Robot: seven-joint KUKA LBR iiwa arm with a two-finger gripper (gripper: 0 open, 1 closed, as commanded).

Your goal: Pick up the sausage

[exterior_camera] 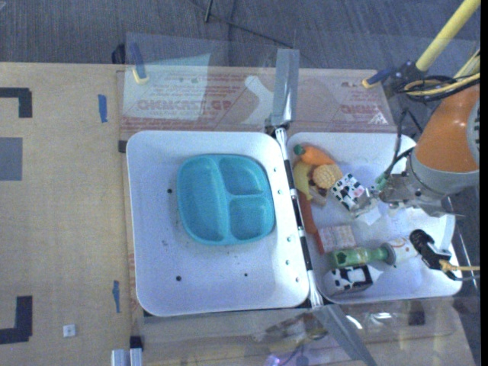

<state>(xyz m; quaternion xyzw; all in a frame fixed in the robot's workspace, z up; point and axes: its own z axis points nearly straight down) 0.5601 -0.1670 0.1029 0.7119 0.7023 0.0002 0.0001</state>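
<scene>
Along the right bin's (396,145) left wall, thin reddish-brown sausage (306,210), lying lengthwise, fingers' (374,197) state impossible to tell

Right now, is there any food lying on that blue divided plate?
No. The blue divided plate sits bare in the left bin, while the toy foods are piled in the right bin.

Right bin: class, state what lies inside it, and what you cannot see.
The right bin holds a carrot, banana, cracker, a black-and-white cow-patterned block, a green bottle and a reddish sausage along its left wall. The arm covers the upper right corner.
</scene>
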